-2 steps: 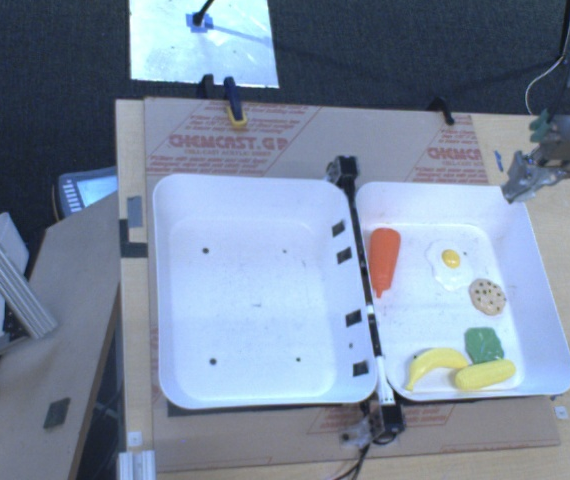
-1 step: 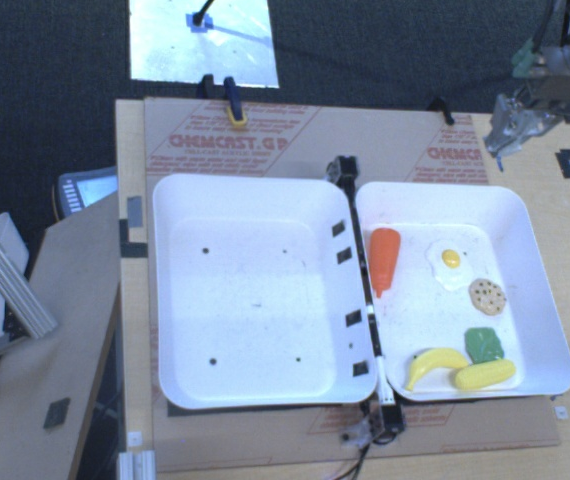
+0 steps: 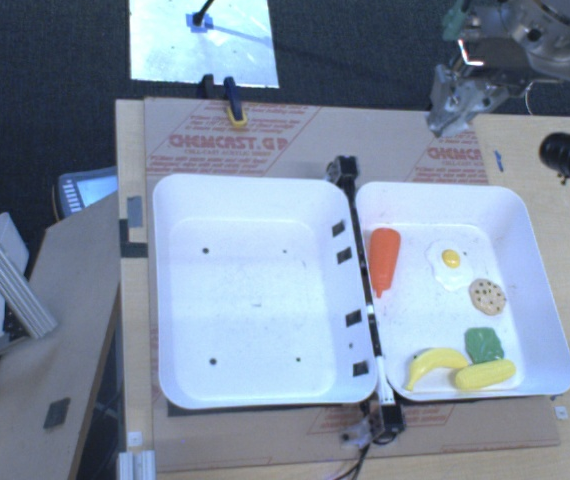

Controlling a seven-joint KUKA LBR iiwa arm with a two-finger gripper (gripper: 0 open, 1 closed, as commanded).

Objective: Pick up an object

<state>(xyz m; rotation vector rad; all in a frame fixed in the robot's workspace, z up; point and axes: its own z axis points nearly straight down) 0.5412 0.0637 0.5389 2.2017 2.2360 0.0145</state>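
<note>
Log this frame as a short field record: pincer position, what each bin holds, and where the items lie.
pincer: raised above the bench, beyond the far edge of the right bin
right bin: six toy foods
carrot: by the divider, far half
fried egg: right of the carrot
cookie: just nearer than the egg, toward the right wall
green piece: near edge, behind the yellow pieces
banana: near edge
yellow piece: beside the banana
left bin: bare white floor

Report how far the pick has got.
Nothing looks done: the orange toy carrot, fried egg, round cookie, green piece and yellow banana all lie in the right white bin. The gripper hangs above the bin's far edge. Descent, grasp and lift remain.
</note>
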